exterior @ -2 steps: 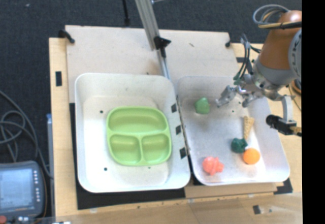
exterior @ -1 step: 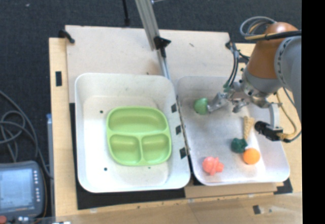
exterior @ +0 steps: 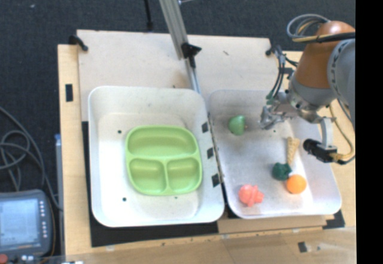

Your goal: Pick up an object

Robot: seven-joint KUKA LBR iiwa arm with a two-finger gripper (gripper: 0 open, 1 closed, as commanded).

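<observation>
Hovering hand [exterior: 268, 118] beside green ball [exterior: 237, 124]; cone [exterior: 291, 149] nearby.

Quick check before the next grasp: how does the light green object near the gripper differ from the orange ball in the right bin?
The light green object is pale green; the orange ball is bright orange. The green one lies alone at the bin's far side, just left of the gripper; the orange ball sits at the near right, touching a dark green object. Both are small, rounded, and lie in the right bin.
</observation>
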